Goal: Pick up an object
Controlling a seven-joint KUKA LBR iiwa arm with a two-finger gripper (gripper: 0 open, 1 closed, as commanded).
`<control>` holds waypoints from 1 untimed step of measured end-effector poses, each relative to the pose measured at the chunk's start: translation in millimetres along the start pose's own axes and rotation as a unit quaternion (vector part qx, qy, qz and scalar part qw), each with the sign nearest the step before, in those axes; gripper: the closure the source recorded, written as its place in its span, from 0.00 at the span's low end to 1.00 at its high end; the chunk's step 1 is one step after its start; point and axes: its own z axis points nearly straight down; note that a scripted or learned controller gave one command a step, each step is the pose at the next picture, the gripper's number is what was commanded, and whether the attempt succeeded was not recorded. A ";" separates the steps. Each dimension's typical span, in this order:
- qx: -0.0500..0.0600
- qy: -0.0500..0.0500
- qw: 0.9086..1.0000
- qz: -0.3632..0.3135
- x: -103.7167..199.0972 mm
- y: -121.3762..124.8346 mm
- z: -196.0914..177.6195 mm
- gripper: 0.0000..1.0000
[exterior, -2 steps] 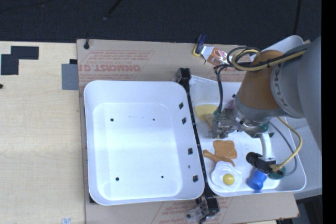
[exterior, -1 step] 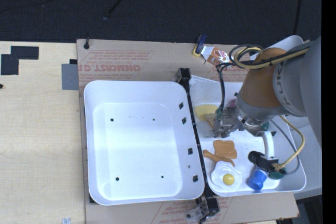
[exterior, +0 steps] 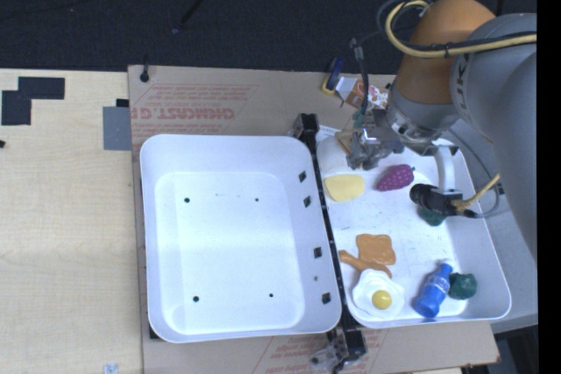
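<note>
The gripper [exterior: 366, 149] is seen at the right bin's [exterior: 496, 274] 11 o'clock corner; whether its fingers are parted or closed cannot be told. A pale yellow, rounded lemon-like piece [exterior: 344, 187] lies just at its 7 o'clock, and a purple grape cluster [exterior: 395, 178] at its 4 o'clock.

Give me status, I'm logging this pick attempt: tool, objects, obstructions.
Tool low at right bin's far end, nothing seen held. Yellow piece and purple grapes just beside it. Fried egg and blue bottle lie nearer the camera.
</note>
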 end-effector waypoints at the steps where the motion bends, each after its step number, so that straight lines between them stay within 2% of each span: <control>1: 0.011 0.002 1.000 0.003 41.9 -104.2 5.6 1.00</control>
